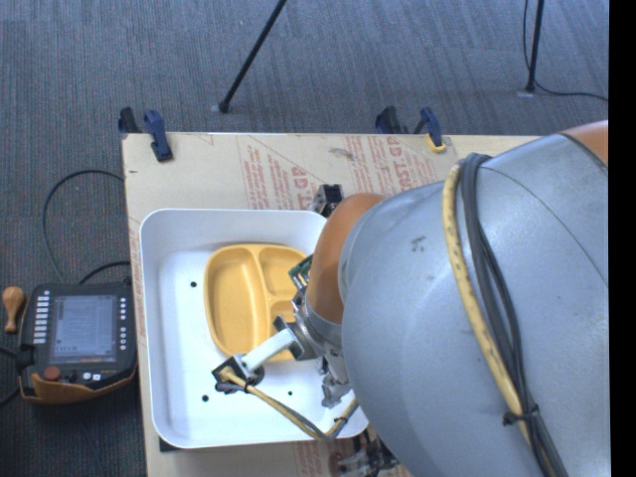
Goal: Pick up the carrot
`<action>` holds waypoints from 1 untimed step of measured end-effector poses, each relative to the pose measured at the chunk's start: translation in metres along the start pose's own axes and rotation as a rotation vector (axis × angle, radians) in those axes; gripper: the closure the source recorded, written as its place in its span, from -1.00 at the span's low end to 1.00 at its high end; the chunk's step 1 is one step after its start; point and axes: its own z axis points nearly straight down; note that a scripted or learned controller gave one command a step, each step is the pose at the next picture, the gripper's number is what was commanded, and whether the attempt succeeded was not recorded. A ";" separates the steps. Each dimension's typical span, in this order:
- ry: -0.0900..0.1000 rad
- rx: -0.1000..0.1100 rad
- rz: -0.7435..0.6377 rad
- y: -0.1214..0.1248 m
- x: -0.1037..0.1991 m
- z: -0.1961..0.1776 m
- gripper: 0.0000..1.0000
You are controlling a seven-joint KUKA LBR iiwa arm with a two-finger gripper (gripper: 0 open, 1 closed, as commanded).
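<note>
My gripper (333,391) hangs low over the left white bin (174,366), near its front right corner. The grey arm (477,316) with its orange band reaches in from the right, covering the bin's right side and whatever lies there. A yellow divided plate (238,301) lies in the middle of this bin, its right edge tucked under the wrist. A small green thing (298,266) peeks out at the plate's right rim, mostly covered by the arm.
The bin's left and front floor is bare white. The bench board (229,172) extends behind the bin, with blue clamps (157,132) on its far edge. A teach pendant (79,341) lies on the floor to the left.
</note>
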 end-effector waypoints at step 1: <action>0.003 -0.001 0.192 -0.026 0.061 -0.040 -1.00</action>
